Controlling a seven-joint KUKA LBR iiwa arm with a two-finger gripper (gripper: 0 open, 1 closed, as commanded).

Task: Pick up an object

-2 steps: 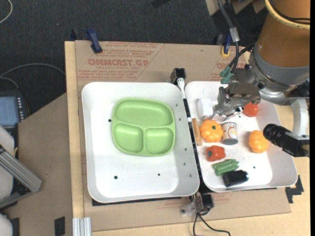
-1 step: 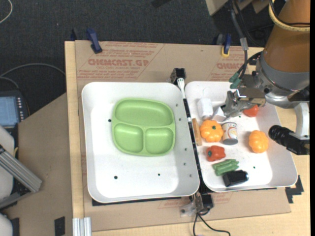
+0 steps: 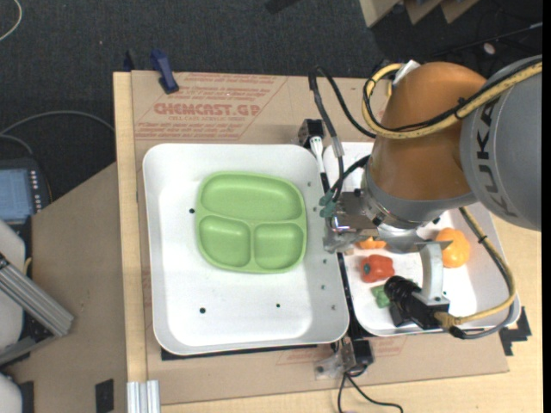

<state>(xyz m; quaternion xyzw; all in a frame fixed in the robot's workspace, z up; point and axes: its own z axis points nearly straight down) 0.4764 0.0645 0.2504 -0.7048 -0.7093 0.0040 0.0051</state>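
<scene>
The grey arm with its orange band (image 3: 430, 136) hangs over the right bin (image 3: 465, 304) and hides most of it. Its gripper (image 3: 343, 229) sits low at that bin's left wall, next to the divide between the two bins. Just below and right of the gripper lie a small orange piece (image 3: 372, 243), a red round fruit-like toy (image 3: 376, 268) and a small green piece (image 3: 380, 297). A yellow-orange toy (image 3: 455, 249) lies further right, partly behind the arm. Nothing shows as held.
The left bin (image 3: 172, 299) holds a light green divided plate (image 3: 251, 222) in its upper middle. Both bins rest on a cardboard sheet (image 3: 215, 106). A blue clip (image 3: 164, 70) lies at the sheet's far left corner. Cables run along the bins' divide.
</scene>
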